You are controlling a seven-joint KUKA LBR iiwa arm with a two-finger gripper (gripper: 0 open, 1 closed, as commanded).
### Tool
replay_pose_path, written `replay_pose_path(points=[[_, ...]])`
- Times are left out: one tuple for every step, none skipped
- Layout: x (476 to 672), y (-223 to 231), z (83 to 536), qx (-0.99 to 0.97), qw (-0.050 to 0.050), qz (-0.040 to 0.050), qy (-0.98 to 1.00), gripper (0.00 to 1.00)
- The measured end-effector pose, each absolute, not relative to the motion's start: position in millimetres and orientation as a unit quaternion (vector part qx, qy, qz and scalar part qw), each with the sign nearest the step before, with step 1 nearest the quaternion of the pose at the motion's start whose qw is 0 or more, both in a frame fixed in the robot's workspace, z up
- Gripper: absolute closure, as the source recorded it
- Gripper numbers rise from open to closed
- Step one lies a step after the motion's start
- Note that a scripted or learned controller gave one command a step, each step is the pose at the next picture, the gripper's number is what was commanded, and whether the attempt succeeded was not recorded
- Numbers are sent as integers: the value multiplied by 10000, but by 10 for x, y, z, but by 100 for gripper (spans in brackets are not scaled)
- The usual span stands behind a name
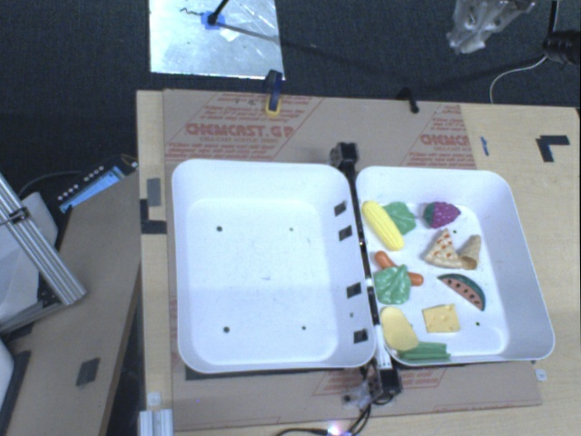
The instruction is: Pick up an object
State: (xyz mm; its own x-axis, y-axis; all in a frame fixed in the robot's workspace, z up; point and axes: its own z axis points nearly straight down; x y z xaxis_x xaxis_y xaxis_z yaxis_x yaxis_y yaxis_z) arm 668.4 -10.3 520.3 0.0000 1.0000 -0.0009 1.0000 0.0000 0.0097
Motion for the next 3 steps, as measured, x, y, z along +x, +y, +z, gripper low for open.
replay_pose_path(points=[[6522, -708, 5368, 7085, 26, 7, 7057, 100], [6249, -1540, 5353, 7094, 17, 1, 7048, 100], [6269, -1485, 5473, 7049, 37, 15, 7093, 100]])
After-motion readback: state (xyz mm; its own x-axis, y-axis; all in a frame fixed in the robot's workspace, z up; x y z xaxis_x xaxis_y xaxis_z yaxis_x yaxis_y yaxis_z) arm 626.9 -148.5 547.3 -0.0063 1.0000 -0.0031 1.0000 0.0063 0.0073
